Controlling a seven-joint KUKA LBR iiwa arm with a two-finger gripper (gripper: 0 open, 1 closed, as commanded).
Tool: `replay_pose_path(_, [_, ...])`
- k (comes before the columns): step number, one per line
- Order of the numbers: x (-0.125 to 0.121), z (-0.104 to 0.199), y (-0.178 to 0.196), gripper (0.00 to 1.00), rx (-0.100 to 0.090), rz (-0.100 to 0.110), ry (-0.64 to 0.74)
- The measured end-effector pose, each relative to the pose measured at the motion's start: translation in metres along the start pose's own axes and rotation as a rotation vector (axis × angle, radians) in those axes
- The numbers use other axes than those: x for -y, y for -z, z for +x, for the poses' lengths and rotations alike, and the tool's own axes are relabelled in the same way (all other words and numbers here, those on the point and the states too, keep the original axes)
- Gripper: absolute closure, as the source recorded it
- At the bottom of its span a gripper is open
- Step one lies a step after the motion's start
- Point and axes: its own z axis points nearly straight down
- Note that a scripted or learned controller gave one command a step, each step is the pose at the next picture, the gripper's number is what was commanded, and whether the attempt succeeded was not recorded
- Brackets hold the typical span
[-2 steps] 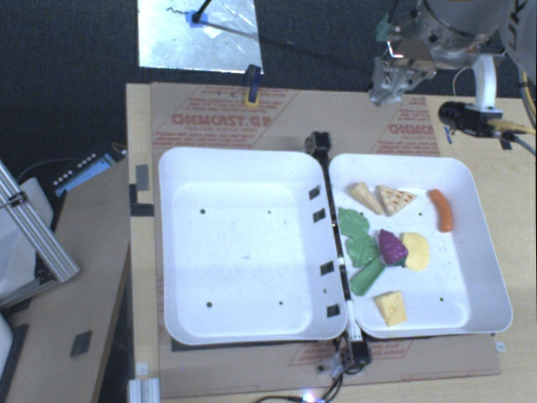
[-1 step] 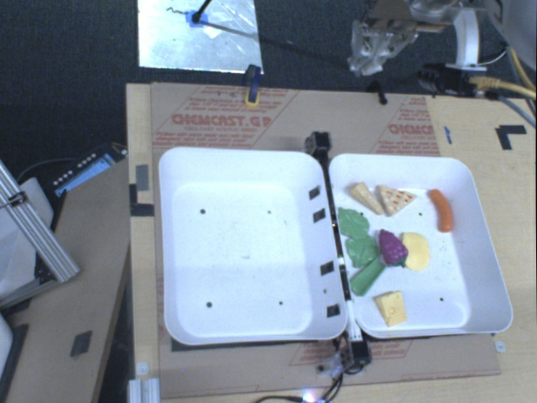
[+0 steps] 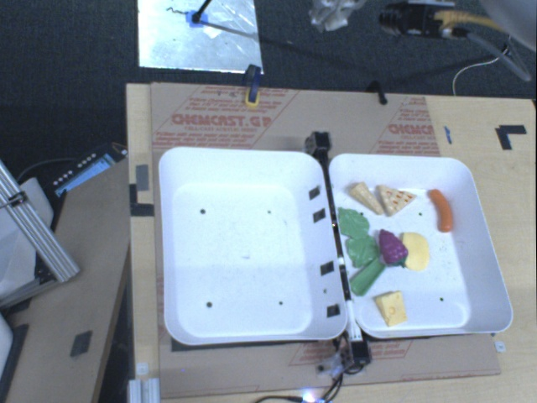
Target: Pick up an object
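Observation:
The right bin (image 3: 478,250) holds several toy foods. Two tan wedges (image 3: 364,196) (image 3: 396,199) lie near its back, with an orange sausage (image 3: 442,210) to their right. In the middle sit a green leaf (image 3: 352,222), a green chunk (image 3: 362,248), a purple grape bunch (image 3: 392,246) and a yellow lemon (image 3: 416,252), packed closely together. A green cucumber piece (image 3: 367,277) and a yellow cheese block (image 3: 390,307) lie nearer the front. My gripper (image 3: 334,8) hangs high at the top edge of the camera view, far behind the bins and well away from every object.
The left bin (image 3: 243,242) stands beside the right one, joined by a black clipped divider (image 3: 329,225). A yellow-blue clamp (image 3: 252,86) sits on the cardboard behind. A shiny metal sheet (image 3: 197,19) lies on the floor. An aluminium frame (image 3: 33,233) is at far left.

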Motion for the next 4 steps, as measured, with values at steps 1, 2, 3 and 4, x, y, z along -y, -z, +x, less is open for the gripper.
replay_pose_path(1, [0.0, -0.073, -0.038, 1.0, 0.006, 0.013, -0.018])
replay_pose_path(2, [0.0, -0.059, -0.004, 1.0, 0.004, 0.007, -0.01])
replay_pose_path(3, [0.0, -0.058, -0.006, 1.0, 0.005, 0.01, -0.01])
replay_pose_path(4, [0.044, 0.056, -0.006, 1.0, 0.001, 0.012, 0.002])
